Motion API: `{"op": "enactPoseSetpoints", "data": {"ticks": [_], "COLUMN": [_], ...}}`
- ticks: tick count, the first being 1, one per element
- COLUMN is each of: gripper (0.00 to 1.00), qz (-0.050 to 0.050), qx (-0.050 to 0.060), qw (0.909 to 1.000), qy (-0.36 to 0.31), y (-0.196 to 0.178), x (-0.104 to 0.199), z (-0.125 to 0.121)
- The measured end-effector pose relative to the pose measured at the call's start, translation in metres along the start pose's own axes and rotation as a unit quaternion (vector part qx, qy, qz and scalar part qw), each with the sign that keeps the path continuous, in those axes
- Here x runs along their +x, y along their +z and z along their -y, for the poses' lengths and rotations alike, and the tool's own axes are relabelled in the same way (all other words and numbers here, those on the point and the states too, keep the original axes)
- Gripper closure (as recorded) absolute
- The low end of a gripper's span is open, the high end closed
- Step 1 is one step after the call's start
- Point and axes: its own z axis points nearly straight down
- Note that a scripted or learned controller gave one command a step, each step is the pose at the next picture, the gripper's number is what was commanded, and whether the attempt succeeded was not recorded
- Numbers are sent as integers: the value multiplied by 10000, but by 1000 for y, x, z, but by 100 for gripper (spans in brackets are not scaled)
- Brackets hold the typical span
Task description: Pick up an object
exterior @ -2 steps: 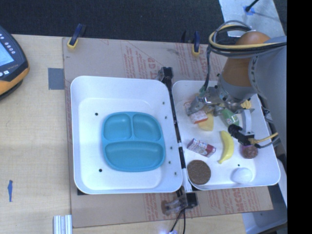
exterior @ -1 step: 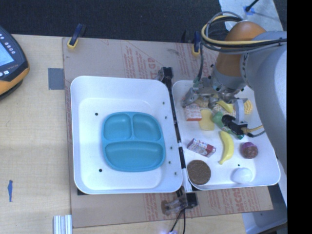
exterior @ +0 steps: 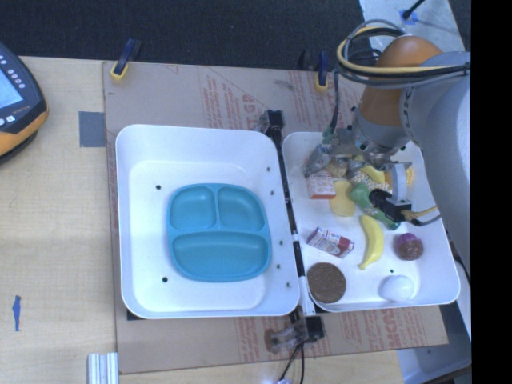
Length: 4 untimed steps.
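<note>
— Lying just below the gripper (exterior: pixel 350 160)?
— Yellow banana (exterior: pixel 371 241), curved, flat; red-and-white packet (exterior: pixel 330 242) to its left; dark purple ball (exterior: pixel 409 246) to its right.
— Farther below?
— Brown disc (exterior: pixel 326 282) and white ball (exterior: pixel 396 287), side by side.

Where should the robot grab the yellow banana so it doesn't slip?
Probably the middle of the banana, coming straight down from above. It lies flat in the right bin, long and narrow, so fingers closing across its thin width fit best. The purple ball sits close on one side.

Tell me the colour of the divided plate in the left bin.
Light blue divided plate, clearest in the camera view.
</note>
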Motion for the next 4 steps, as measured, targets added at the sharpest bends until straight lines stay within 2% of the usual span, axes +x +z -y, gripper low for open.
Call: {"op": "enactPoseSetpoints", "data": {"ticks": [1,4], "gripper": [0,0], "qz": [-4,-4], "qx": [16,19], "qw": [10000,10000], "qy": [-15,-27], "y": [0,0], "x": [10,10], "z": [0,0]}}
